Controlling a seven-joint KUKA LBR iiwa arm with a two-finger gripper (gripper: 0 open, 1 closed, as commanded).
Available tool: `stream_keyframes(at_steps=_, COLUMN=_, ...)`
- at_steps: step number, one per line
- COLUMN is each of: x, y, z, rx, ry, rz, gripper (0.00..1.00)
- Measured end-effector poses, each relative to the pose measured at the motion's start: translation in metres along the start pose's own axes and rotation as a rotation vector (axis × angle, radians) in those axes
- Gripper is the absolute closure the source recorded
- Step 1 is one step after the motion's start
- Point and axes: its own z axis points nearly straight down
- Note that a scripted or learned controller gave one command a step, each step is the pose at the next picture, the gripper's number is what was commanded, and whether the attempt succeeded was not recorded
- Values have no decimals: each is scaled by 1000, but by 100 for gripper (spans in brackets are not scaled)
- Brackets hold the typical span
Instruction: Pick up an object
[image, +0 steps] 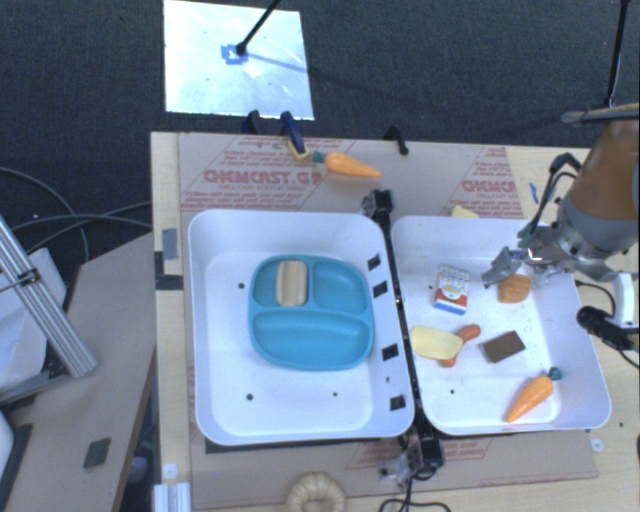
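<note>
the grey arm with its orange band enters from the right edge of the frame, and its two-finger gripper (510, 265) hangs over the upper part of the right shallow white bin (420, 240). the fingers are too blurred and small to tell whether they are apart or together. just below and beside them lies a small round tan bread-like piece (515, 289). to its left stands a small white carton with blue and red print (452, 288). lower in the same bin lie a pale yellow flat piece (435, 343) touching a small orange sausage shape (462, 337), a dark brown square block (503, 346), and an orange toy carrot (530, 397) at lower right. the left white bin (215, 330) holds a blue divided plastic plate (320, 340) with a tan bread slice (291, 283) in its upper left compartment. another orange toy carrot (348, 166) lies on the bench (250, 170) above the bins.
</note>
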Motion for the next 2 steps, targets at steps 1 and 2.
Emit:
stream_keyframes(at_steps=1, x=-3, y=-3, z=43, rx=1, ry=0, rz=0, gripper=0)
stream_keyframes(at_steps=2, x=-7, y=0, z=74, rx=-10, ry=-8, rz=2, gripper=0)
